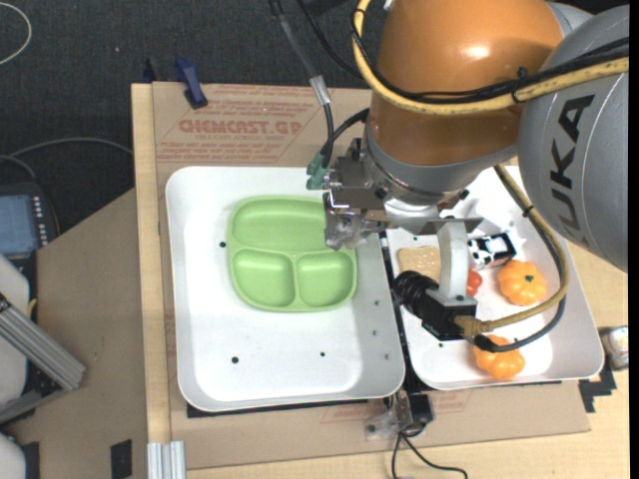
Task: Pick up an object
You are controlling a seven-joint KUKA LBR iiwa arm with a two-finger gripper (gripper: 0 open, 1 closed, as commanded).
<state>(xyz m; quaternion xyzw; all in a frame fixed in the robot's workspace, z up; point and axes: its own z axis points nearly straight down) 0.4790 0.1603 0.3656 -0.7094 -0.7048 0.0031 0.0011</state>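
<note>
The hand (342, 230) hangs low over the left bin (200, 347), at the right edge of a green plate (285, 257). The view from above does not settle whether the hand is clenched or released, and nothing can be seen gripped in it. The arm's broad orange band (459, 48) hides much of the wrist.

The green plate is pale lime, smooth and matte, with rounded corners and a raised rim. Low ridges divide it into three wells: one wide well across the far side and two smaller ones side by side on the near side. It lies flat in the upper middle of the left bin, its right edge near the wall that the two bins share. The hand's metal tip overlaps the plate's upper right corner. Whether it touches the plate cannot be told.

The right bin (569, 357) holds several small things. An orange pumpkin (522, 282) sits near its right side, and a second orange piece (499, 359) lies close to the near rim. A tan square slice (419, 260) lies just past the shared wall. A black-and-white toy (489, 250) sits beside the pumpkin, and a small red piece (473, 280) lies between the slice and the pumpkin.

Both bins rest on a brown board (240, 118) printed in red, which covers the counter.
</note>
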